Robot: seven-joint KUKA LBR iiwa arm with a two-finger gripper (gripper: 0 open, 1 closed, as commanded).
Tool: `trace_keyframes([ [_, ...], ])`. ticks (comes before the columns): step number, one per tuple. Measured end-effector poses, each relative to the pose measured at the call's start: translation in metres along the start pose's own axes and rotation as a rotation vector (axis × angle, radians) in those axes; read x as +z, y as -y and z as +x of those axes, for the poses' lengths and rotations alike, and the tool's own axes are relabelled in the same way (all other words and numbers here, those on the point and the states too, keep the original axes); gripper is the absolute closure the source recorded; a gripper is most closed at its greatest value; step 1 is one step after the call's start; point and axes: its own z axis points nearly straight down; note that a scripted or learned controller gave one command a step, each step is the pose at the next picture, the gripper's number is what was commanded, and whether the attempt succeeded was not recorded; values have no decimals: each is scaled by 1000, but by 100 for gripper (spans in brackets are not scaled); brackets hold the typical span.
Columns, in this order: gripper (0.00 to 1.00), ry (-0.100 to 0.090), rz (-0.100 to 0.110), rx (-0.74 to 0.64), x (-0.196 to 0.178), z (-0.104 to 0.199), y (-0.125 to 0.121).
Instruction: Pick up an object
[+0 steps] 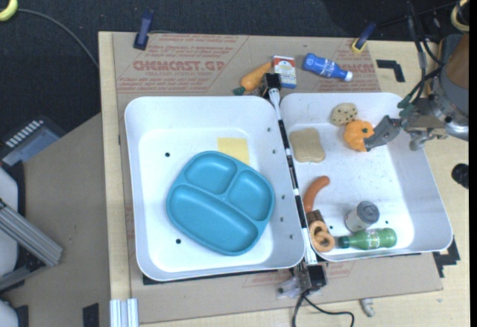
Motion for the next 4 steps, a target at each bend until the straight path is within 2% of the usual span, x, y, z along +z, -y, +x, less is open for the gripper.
trace_keyframes([
  [1,0,0,2,1,98,-34,-56],
  [2,0,0,0,0,169,-26,-102],
  [3,100,2,-5,-1,158,-26,-103],
  [4,100,-1,-1,-1,130,35,-101],
])
